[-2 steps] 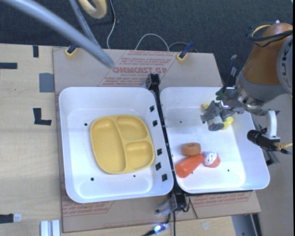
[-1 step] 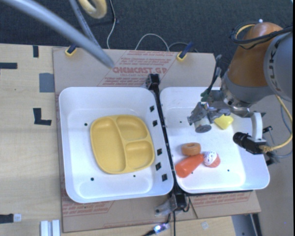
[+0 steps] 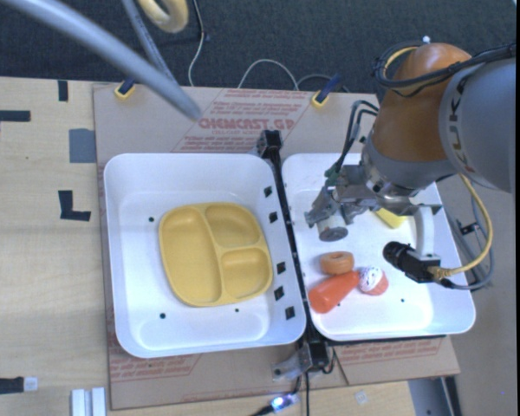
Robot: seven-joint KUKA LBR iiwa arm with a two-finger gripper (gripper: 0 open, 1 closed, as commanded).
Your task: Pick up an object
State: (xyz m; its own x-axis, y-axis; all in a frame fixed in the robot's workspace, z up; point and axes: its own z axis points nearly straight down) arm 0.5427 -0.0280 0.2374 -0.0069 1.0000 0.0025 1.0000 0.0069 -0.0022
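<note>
My gripper [image 3: 332, 221] hangs over the upper middle of the right bin [image 3: 451, 319], just above a small tan ring-shaped piece [image 3: 336, 262]. In front of the ring lies an orange carrot-like piece [image 3: 332, 294], and a small red and white piece [image 3: 373, 281] touches its right end. A yellow piece [image 3: 388, 218] peeks out from under the wrist to the gripper's right, mostly hidden. I see nothing held in the gripper.
The left bin [image 3: 126, 232] holds a yellow divided plate [image 3: 215, 253] near its middle. A black divider [image 3: 280, 224] runs between the two bins. The grey and orange arm [image 3: 425, 120] covers the right bin's upper right part.
</note>
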